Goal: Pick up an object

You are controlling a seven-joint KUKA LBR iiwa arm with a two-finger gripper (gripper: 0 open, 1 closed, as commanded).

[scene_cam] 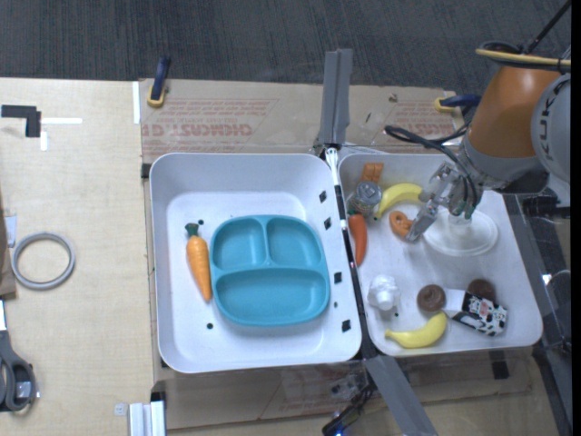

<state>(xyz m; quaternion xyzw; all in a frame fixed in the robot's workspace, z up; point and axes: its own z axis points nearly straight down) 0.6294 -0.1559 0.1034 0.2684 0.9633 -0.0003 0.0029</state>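
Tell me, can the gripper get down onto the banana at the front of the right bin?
Probably yes. The banana lies in the open with nothing over it; the gripper hangs further back in the same bin. A brown ball sits close behind it.

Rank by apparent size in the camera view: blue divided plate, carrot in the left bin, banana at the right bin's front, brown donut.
1. blue divided plate, clearly largest.
2. carrot and banana: similar length, too close to rank.
3. brown donut, smallest.
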